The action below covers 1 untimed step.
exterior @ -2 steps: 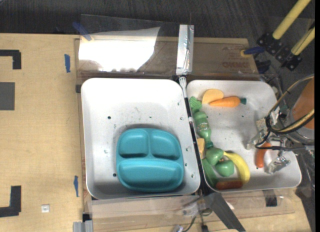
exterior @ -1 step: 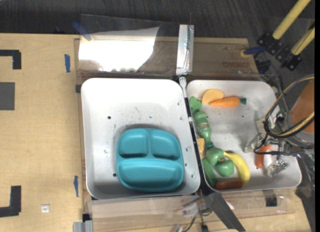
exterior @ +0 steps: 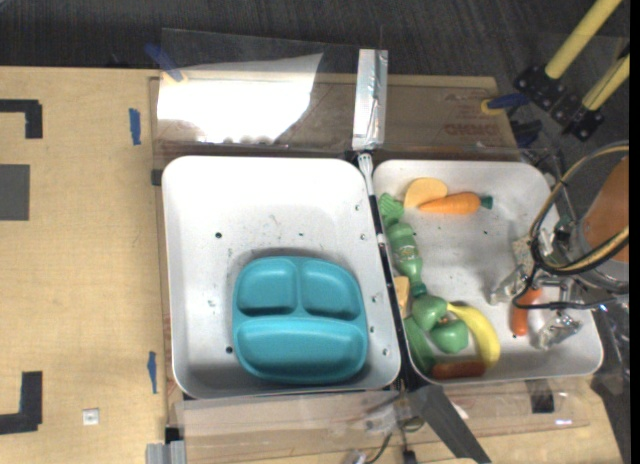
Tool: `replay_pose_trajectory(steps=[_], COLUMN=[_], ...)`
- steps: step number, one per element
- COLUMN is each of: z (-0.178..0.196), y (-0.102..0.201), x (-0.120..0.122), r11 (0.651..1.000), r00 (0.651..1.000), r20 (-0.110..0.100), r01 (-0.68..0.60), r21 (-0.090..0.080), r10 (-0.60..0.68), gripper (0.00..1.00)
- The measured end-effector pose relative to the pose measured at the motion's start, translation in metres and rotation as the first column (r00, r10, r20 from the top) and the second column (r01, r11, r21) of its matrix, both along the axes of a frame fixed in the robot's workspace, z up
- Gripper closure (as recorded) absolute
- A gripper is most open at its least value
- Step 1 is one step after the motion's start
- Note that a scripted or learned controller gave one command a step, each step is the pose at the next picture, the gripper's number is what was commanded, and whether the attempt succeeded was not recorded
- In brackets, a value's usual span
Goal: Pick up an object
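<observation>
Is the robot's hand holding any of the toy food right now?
It cannot be told. The hand sits low in the right white bin, beside a small orange-red piece.

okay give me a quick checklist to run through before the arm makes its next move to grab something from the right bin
1. Gripper over the right bin: ok.
2. Object between the fingers: cannot tell; metal parts blur together.
3. Nearest target, a small orange-red piece beside the gripper: ok.
4. Carrot lying apart, open approach: ok.
5. Banana free to lift: not ok, touching the green pepper.
6. Cables clear of the bin: not ok, looped over its right edge.
</observation>
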<state>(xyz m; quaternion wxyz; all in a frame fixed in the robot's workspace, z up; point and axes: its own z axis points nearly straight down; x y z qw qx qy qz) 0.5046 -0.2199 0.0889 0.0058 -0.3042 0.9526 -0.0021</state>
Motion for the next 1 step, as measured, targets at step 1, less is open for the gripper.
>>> replay_pose_trajectory(steps=[1], z=[0.0005], y=[0.0005], x=[-0.0091], r11=[0.998], r00=[0.998], r20=[0.002], r01=[-0.056], r21=[-0.004], r10=[0.056], gripper=[0.0])
